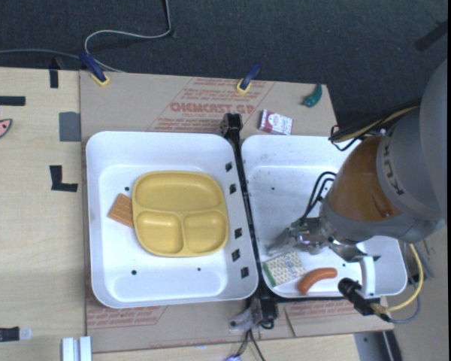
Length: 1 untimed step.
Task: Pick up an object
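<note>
Two shallow white plastic bins were seen side by side on a brown cardboard sheet (203, 107). In the left bin (109, 201), a smooth yellow tray (182, 211) with three hollow parts was lying flat. A flat orange-brown piece (121, 210), rough like a cracker, was tucked just beside the tray's left edge and partly hidden under it.

The grey arm (406, 179) with its orange band was reached into the right bin (274, 156). The gripper (299, 235) was held low, near the bin's floor. Its thin metal fingers were spread apart, and nothing was caught between them.

Just below the gripper, a small flat printed packet (284, 267) was lying. Beside it, to the right, a smooth, long, rounded orange-red toy sausage (316, 279) was resting near the bin's front wall.

A small red and white packet (274, 122) was lying on the cardboard behind the bins.
</note>
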Each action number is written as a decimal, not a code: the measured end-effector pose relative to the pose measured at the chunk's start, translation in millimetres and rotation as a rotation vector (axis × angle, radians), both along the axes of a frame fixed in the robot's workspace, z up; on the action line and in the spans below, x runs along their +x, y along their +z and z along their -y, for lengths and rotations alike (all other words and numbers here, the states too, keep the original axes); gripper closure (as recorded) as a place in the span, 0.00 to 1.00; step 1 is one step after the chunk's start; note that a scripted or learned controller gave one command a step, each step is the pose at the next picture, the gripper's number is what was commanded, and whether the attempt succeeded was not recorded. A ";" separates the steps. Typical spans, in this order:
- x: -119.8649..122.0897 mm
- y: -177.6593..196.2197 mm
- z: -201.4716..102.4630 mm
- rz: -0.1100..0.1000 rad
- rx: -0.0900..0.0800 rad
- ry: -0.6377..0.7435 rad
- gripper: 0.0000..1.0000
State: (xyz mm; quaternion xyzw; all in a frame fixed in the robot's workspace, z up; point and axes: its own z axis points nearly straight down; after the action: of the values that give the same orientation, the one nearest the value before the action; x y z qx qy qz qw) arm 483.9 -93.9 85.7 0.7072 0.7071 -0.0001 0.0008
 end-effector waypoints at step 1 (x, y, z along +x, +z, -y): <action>0.2 9.9 1.1 0.000 -0.002 -0.002 1.00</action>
State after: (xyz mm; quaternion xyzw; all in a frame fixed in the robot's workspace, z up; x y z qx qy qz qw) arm 484.1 -95.0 95.6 0.7077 0.7065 -0.0006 0.0015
